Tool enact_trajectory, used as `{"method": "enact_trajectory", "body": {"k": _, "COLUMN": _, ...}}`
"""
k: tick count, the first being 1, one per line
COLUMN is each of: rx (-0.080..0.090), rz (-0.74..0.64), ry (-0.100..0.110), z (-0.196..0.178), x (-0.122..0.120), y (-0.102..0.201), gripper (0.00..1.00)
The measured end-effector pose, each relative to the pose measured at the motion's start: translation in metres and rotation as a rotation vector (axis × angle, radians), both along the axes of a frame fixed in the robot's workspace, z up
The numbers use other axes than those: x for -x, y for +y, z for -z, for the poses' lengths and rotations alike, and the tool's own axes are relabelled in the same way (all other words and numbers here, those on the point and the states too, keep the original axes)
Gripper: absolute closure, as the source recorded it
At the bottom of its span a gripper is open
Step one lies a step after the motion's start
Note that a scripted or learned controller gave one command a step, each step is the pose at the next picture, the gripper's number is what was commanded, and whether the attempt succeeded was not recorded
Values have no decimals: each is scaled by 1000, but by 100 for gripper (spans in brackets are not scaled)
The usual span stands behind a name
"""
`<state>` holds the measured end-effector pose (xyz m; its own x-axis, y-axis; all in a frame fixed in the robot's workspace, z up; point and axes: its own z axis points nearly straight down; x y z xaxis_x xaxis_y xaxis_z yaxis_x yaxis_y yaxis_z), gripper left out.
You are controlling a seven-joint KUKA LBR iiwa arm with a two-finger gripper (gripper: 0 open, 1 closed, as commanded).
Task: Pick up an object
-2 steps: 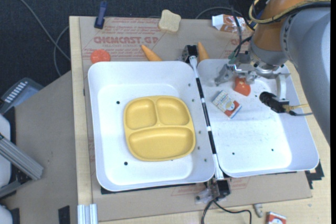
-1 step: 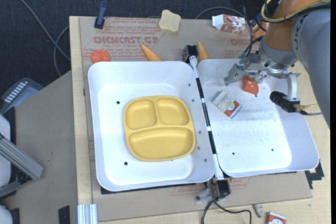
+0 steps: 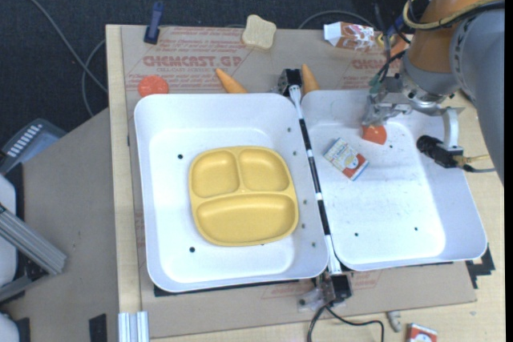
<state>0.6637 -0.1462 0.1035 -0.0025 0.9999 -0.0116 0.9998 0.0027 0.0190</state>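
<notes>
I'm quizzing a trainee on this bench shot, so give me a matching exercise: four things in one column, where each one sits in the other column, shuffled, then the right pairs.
Things:
1. yellow divided plate
2. small carton
3. red object
4. bread slice

Places:
A. on the cardboard beyond the bins
B. in the right bin, just under the gripper
C. in the left bin
D. in the right bin, near the divider between the bins

Pairs: 1-C, 2-D, 3-B, 4-A
</notes>
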Motion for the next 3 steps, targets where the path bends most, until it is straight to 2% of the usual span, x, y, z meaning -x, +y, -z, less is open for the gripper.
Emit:
{"method": "enact_trajectory", "body": {"k": 1, "rx": 0, "rz": 0, "ry": 1, "z": 0, "x": 0, "y": 0, "gripper": 0}}
{"method": "enact_trajectory", "body": {"k": 2, "rx": 1, "rz": -1, "ry": -3, "z": -10, "x": -1, "y": 0, "gripper": 100}}
{"method": "enact_trajectory", "body": {"k": 3, "rx": 1, "rz": -1, "ry": -2, "z": -10, "x": -1, "y": 0, "gripper": 0}}
